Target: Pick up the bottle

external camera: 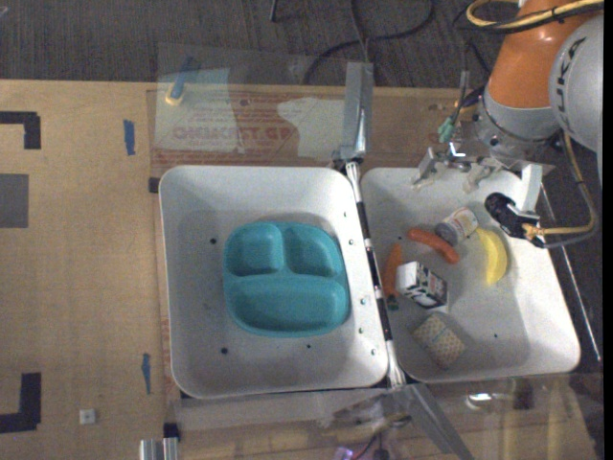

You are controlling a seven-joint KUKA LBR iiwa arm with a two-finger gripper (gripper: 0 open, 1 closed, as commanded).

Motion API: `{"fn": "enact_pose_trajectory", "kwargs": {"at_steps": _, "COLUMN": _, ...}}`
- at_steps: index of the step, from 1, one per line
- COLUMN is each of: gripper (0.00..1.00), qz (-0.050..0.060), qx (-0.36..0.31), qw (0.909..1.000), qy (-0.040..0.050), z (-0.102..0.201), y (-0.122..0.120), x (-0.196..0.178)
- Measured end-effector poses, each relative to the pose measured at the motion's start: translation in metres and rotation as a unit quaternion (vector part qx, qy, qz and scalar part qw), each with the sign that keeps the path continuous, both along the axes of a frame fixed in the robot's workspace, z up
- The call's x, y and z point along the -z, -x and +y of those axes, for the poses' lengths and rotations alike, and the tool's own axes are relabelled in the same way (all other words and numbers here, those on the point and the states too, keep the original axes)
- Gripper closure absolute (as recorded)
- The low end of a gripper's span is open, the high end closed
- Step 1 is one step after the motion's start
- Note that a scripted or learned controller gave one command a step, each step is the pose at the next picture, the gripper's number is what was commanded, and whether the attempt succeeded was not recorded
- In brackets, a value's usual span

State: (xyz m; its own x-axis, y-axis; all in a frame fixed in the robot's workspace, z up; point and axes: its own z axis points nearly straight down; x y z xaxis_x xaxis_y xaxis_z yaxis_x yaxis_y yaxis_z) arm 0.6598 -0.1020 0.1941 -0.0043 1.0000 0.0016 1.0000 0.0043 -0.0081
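The bottle [458, 225] is small and pale with a light label. It lies tilted on the floor of the right bin [536, 353], near the back. My gripper [456, 168] hangs over the bin's back edge, just beyond the bottle and apart from it. Its fingers are spread open with nothing between them. The orange-banded wrist [532, 51] rises behind it at the upper right.
Around the bottle lie an orange-red carrot-like piece [433, 243], a yellow banana [492, 256], an orange piece [393, 268], a small black-and-white box [422, 285] and a tan patterned block [439, 339]. The left bin [192, 353] holds a teal divided plate [284, 278].
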Motion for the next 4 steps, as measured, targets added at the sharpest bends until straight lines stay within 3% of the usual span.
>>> {"fn": "enact_pose_trajectory", "kwargs": {"at_steps": 1, "gripper": 0.0, "qz": 0.0, "qx": 0.116, "qw": 0.9933, "qy": 0.0014, "z": 0.023, "y": -0.006, "x": 0.013}}
{"fn": "enact_pose_trajectory", "kwargs": {"at_steps": 2, "gripper": 0.0, "qz": -0.001, "qx": -0.015, "qw": 0.9999, "qy": 0.0001, "z": -0.001, "y": -0.006, "x": 0.103}}
{"fn": "enact_pose_trajectory", "kwargs": {"at_steps": 3, "gripper": 1.0, "qz": 0.001, "qx": -0.014, "qw": 0.9999, "qy": -0.0005, "z": -0.001, "y": -0.006, "x": 0.097}}
{"fn": "enact_pose_trajectory", "kwargs": {"at_steps": 4, "gripper": 1.0, "qz": -0.001, "qx": 0.108, "qw": 0.9942, "qy": 0.0019, "z": 0.068, "y": -0.007, "x": -0.048}}
